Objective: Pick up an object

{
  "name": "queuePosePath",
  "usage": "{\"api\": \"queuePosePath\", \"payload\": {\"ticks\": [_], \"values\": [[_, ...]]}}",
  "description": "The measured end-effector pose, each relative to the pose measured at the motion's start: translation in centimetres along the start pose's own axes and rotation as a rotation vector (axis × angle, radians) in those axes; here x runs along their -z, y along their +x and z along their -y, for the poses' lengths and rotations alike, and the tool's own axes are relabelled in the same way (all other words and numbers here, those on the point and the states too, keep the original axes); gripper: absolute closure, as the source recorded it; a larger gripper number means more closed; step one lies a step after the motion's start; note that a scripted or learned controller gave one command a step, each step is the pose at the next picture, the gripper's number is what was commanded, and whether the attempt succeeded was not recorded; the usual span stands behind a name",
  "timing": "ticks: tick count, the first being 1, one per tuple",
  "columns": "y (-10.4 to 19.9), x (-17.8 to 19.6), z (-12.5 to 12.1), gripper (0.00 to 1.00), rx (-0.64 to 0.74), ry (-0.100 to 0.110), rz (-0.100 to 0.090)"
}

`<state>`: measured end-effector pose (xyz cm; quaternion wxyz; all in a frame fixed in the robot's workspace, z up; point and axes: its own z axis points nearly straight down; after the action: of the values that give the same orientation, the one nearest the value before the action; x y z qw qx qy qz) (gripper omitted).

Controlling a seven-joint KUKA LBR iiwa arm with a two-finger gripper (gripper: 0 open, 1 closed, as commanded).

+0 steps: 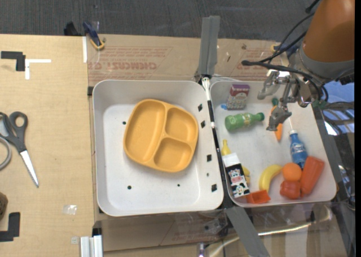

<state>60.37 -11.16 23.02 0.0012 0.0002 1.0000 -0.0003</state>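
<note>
The right bin [256, 151] holds several small objects: a green bottle [243, 120], a purple and white box [238, 96], a blue and white bottle [297, 148], a banana [269, 175], an orange ball [291, 171] and an orange-red block [312, 174]. My gripper [279, 117] hangs over the upper right part of this bin, just right of the green bottle's cap. A small orange piece [278, 132] lies directly under its tip. I see nothing lifted off the bin floor.
A yellow divided plate [161, 135] lies in the left bin [107, 154]. A bottle with a yellow cap and cow label [234, 171] lies along the right bin's left wall, and a red piece [258, 196] sits at its front. Scissors [20, 140] rest on the bench at far left.
</note>
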Motion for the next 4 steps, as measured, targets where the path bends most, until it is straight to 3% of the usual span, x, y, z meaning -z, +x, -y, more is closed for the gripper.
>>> {"api": "queuePosePath", "payload": {"ticks": [1, 2, 3, 4], "values": [[-4.3, -12.2, 5.4, 0.0, 0.095, 0.001, 0.002], [-2.1, -13.6, 9.4, 0.0, 0.103, 0.001, 0.004], [-2.3, -12.4, 9.4, 1.0, 0.105, 0.005, 0.01], [-2.3, -12.4, 9.4, 0.0, 0.105, 0.005, 0.01]]}}
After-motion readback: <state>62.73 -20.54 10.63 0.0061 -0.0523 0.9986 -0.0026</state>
